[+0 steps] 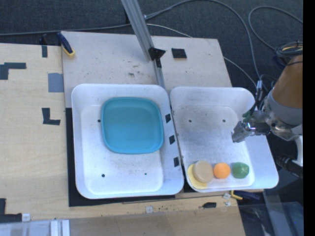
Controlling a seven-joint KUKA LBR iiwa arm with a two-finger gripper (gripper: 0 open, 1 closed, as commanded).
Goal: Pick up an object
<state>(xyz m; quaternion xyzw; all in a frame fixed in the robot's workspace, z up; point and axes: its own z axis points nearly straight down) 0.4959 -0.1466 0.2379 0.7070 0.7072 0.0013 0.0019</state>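
The desk (29, 132) is the largest thing in view, a pale wooden surface with grey and black tape patches on its left part and a lighter, speckled board behind the bins. On it sit two shallow white bins side by side. The left bin (88, 181) holds a teal plate (132, 125), square with rounded corners, lying flat toward the bin's far half. The right bin (206, 122) touches the left one along a shared edge marked by small black clips.

The arm (290, 92) enters from the right, its orange band and grey wrist above the right bin's right wall. The gripper (241, 132) hangs over the right side of that bin, pointing left and down; whether its fingers are spread or pressed together cannot be told, and nothing is seen between them.

Along the near edge of the right bin lie the small objects in a row. A tan disc (202, 171) rests on a yellow lid (193, 179) at the left, an orange ball (221, 171) sits just beside it, and a green ball (240, 170) is at the right end, nearest below the gripper yet apart from it.

A grey metal rail (140, 23) runs slantwise from the top toward the gap between the bins. A yellow-tipped clamp (65, 44) lies at the board's far left corner.
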